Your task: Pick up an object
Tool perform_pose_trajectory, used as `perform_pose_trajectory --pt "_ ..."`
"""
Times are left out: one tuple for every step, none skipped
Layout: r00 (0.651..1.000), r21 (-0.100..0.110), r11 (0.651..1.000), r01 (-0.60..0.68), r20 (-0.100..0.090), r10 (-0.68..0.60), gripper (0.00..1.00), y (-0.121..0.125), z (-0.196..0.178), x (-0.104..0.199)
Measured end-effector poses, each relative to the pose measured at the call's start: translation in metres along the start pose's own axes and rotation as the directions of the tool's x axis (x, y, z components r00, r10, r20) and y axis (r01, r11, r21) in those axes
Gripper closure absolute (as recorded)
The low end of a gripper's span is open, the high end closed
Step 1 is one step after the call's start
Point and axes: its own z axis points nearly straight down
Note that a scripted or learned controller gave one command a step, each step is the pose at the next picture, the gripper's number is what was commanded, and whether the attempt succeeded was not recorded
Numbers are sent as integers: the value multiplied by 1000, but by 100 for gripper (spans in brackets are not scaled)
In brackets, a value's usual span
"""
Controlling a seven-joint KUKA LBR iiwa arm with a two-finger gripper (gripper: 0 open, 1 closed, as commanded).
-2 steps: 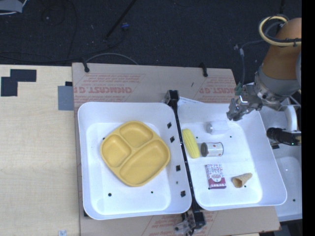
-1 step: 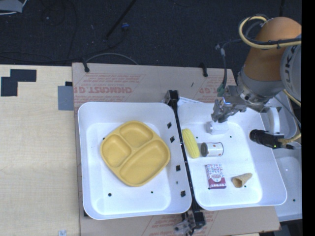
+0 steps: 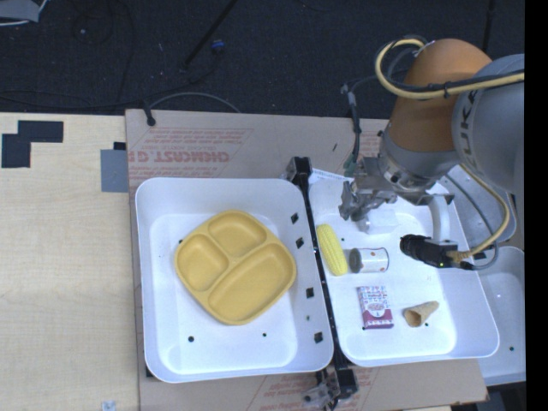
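In the right bin (image 3: 467,336) lie a yellow corn cob (image 3: 331,248), a small white can on its side (image 3: 370,259), a red and white carton (image 3: 374,306) and a tan ice cream cone (image 3: 420,313). My gripper (image 3: 360,210) hangs over the bin's far left part, just above and behind the corn cob and the can. Nothing shows between its fingers. The left bin (image 3: 163,332) holds a yellow divided plate (image 3: 235,266).
A black divider (image 3: 312,264) runs between the two bins. The bins rest on a cardboard sheet (image 3: 197,148) atop a pale wooden bench (image 3: 60,264). Free floor shows in the right bin's near right corner.
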Motion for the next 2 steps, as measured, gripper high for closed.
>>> perform_pose_trajectory --pt "1000 0 1000 -1 1 1 100 -9 3 42" --pt "1000 -2 1000 2 1 -2 100 -12 1 104"
